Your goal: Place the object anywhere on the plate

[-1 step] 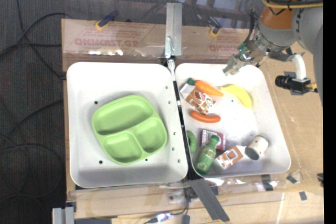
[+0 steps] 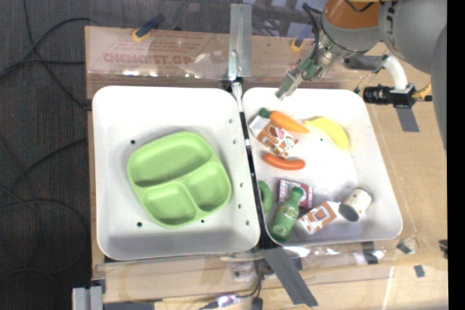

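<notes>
Green plate was seen bare; gripper (finger state could not be told) hung above carrot; a centred descent was advised.

Cardboard sheet under white bins

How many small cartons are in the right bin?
2: one carton near the bin's upper left beside the carrot, another carton near the bottom edge by the green bottle. Others may be hidden.
</notes>
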Controlling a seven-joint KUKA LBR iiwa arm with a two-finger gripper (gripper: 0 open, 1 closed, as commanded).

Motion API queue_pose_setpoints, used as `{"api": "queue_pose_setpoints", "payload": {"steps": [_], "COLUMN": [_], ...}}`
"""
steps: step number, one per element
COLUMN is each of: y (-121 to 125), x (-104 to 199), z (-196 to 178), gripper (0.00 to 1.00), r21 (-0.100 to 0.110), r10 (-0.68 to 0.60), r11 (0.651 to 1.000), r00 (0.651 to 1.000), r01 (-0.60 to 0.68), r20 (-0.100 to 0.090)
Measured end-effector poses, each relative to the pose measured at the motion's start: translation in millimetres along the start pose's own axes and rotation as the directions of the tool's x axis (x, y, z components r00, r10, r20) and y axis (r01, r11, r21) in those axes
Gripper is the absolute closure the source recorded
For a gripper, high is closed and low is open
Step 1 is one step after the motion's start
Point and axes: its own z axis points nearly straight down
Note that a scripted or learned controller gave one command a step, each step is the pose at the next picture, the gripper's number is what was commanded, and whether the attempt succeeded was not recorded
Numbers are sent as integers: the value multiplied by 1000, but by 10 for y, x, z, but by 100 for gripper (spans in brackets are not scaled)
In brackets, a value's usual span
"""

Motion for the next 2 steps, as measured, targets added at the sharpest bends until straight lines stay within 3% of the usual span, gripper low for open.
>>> {"api": "queue_pose_setpoints", "payload": {"steps": [1, 2], "y": [-285, -963], "x": [1386, 1809], "z": [-34, 214], "gripper": [100, 100], "r21": [3, 6], "r10": [69, 46], "r11": [998, 999], "r00": [998, 999], "r01": [-69, -46], "r20": [-2, -3]}}
